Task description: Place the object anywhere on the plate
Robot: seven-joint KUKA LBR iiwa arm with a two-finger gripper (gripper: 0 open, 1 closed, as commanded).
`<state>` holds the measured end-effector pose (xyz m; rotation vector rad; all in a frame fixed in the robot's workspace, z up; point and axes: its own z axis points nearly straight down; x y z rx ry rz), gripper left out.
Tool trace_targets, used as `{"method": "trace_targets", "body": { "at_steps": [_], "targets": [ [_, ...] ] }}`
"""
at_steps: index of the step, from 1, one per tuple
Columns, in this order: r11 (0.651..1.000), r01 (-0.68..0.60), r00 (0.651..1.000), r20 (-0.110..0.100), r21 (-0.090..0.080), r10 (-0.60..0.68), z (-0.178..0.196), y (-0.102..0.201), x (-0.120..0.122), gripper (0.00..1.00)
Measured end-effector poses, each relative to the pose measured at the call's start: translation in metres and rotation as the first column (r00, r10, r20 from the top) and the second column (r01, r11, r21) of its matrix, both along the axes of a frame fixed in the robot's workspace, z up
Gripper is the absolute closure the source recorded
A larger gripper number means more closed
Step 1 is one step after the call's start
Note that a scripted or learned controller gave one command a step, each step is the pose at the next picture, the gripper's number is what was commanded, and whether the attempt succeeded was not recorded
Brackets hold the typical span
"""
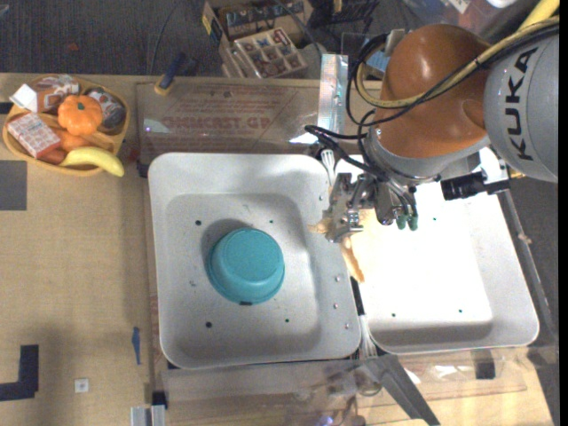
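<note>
Over the rim between the bins, hovering tool (351,216), seemingly clamping a tan object (348,248); carrying step. Next: moving left, releasing over teal plate (247,265).

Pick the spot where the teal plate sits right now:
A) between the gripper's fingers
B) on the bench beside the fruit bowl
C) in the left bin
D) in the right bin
C: the teal plate lies on the floor of the left bin, apart from the gripper at the bins' shared edge.
</note>
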<state>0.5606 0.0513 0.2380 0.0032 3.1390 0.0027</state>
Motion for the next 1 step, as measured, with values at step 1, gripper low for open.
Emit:
{"method": "trace_targets", "body": {
  "at_steps": [1],
  "targets": [
    [1.0, -0.002, 1.0, 0.0, 0.0, 0.002, -0.0077, 0.0374, -0.0332, 1.0]
  ]
}}
